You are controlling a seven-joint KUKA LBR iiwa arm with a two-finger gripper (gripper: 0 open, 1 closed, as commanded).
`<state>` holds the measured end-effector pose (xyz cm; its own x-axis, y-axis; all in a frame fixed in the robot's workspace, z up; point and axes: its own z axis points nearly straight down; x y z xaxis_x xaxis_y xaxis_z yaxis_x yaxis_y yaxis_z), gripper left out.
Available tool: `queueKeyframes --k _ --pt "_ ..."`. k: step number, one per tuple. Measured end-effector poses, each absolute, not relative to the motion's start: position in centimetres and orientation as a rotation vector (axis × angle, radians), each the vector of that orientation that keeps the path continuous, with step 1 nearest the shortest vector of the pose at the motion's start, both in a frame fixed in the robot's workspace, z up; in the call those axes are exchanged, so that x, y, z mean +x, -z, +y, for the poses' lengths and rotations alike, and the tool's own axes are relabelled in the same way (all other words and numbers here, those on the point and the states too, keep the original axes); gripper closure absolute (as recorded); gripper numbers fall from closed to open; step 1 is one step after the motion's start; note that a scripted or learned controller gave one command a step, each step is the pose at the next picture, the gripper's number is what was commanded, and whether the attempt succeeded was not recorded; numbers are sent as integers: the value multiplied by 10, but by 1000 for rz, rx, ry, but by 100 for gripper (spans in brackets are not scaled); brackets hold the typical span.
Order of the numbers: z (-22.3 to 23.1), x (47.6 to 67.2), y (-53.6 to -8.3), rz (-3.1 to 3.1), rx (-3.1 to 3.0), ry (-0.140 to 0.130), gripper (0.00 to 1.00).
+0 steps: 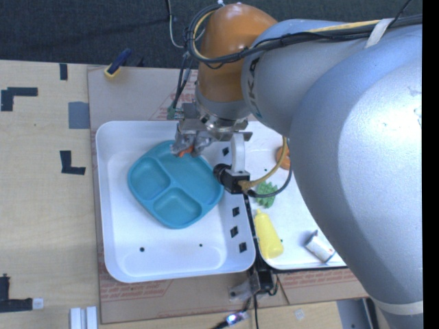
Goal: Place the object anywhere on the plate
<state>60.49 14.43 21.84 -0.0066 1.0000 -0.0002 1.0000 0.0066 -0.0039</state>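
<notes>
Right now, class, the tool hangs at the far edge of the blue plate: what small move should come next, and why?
Probably lower slightly and release. The tool sits over the far rim of the blue plate in the left bin, with a small orange object seemingly at its tip. Letting go there should land it on the plate, though the grip itself is hard to see.

No text, label or number can be read — anywhere.
</notes>
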Motion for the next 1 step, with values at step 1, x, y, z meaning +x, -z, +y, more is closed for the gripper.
queueKeyframes --k 1 --pt "141 605 -219 -2224 -2217 -5 0"
